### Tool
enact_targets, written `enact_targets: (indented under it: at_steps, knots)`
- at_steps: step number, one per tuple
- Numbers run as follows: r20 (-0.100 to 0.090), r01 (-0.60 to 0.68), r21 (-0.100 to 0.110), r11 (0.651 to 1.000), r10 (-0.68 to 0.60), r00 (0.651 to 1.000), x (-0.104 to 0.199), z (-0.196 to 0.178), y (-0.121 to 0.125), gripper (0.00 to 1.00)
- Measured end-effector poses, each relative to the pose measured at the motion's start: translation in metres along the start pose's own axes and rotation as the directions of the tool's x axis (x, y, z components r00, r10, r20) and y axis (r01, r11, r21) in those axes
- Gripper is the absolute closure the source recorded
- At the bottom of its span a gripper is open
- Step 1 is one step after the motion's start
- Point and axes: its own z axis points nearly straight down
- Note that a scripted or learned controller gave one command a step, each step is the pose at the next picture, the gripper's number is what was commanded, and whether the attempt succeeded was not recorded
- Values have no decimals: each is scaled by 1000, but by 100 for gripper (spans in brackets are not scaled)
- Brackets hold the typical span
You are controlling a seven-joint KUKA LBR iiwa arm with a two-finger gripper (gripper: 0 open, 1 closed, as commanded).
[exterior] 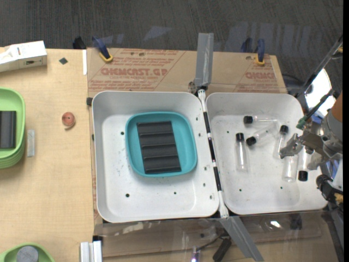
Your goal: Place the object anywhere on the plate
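At right bin's far edge: claw (294,145), grip unreadable, beside upright-lying clear vials (241,149); teal plate (161,144) well off leftward, across the divider

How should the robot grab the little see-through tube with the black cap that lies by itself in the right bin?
Best guess: grip the clear tube across its middle, coming straight down from above. It lies flat on the right bin floor, cap pointing away, nothing touching it. Its long sides face left and right, so the hand should pinch those sides.
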Motion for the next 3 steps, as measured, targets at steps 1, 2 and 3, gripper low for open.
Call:
enact_targets:
  at_steps: [1,2,3]
  knots:
    - [0,0,0,1000,0,1000,0,0,0,0]
    - [0,-61,0,998,61,998,-16,-33,29,0]
    - [1,-123,-1,992,123,992,-8,-152,39,0]
